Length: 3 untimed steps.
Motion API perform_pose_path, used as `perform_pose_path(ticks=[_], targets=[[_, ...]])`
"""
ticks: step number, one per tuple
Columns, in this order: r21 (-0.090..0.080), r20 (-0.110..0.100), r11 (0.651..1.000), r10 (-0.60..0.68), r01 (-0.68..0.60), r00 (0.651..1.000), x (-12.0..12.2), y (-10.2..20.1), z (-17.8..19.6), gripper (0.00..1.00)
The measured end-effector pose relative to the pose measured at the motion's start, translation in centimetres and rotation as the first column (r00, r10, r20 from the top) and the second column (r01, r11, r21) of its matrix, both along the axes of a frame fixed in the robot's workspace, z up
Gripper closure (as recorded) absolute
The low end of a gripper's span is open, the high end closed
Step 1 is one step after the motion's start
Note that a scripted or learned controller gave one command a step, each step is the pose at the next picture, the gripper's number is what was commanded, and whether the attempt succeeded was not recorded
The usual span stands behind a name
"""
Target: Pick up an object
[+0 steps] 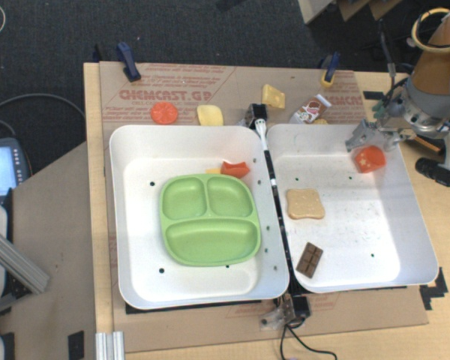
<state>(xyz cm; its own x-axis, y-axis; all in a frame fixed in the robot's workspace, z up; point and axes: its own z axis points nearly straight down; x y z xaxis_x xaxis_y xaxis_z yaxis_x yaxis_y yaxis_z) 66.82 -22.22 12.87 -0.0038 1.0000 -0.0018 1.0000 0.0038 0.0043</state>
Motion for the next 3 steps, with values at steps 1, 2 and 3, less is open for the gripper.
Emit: perform_pose_path(ticks=[1,2,3], targets=[[0.012,-0.006,1.0,0.0,0.0,1.0,-1.5,0.4,-3.9,0.0],[0.004,-0.003,1.0,0.0,0.0,1.0,-1.5,0.2,-2.8,1.0],[0.003,0.003,1.0,0.003,-0.003,1.0,-3.0,7.8,6.3,1.0]])
